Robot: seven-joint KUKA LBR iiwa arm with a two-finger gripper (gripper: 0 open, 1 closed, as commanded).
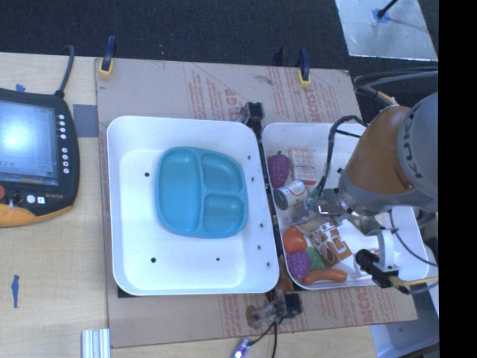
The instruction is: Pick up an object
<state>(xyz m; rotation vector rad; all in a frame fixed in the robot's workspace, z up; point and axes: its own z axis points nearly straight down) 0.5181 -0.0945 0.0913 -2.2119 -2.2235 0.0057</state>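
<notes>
Arm (387, 162) bent low over the right bin (417, 233) of toy food, pincer (328, 213) grip impossible to tell.

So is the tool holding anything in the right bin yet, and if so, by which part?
It cannot be told. The arm hangs low over the right bin, and its wrist hides the tool's tip among the toy food.

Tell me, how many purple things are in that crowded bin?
2. One purple item lies near the right bin's top left, and another sits at its bottom left beside the hot dog. The arm may hide others.
</notes>
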